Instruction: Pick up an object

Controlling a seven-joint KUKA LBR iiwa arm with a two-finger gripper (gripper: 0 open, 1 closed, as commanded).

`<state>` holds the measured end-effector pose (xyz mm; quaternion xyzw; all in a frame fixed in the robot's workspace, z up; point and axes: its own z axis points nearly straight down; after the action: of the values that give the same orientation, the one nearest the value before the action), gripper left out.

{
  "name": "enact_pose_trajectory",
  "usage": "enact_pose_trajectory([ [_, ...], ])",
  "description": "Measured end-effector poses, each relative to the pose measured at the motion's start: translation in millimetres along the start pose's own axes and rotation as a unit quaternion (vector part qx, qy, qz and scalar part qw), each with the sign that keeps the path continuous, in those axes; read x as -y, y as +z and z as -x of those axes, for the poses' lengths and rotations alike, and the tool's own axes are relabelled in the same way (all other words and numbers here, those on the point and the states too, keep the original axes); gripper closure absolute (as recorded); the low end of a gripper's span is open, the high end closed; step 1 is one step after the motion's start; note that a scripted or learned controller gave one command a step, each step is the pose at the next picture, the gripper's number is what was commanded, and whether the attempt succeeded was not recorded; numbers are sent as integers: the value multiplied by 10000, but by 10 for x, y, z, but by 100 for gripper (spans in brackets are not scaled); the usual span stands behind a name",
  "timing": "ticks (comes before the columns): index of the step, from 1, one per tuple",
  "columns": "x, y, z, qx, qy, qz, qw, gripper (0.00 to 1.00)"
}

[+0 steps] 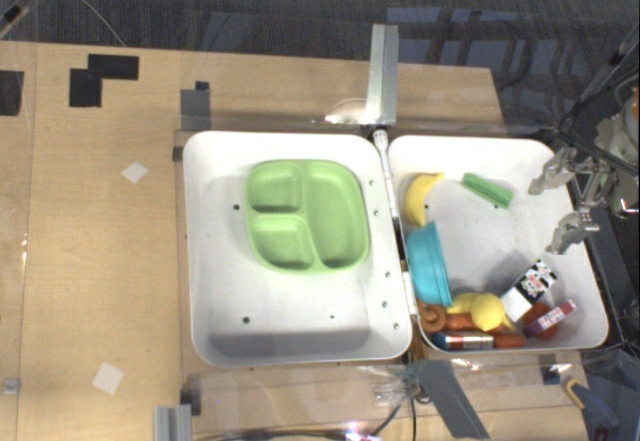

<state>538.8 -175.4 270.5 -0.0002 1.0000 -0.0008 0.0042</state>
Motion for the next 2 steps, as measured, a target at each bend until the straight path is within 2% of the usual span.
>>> enact_pose_trajectory([
  [1,129,1300,362,-62,-24,22,10000,0],
  [2,302,1814,231,27,-256,-8,9997,0],
])
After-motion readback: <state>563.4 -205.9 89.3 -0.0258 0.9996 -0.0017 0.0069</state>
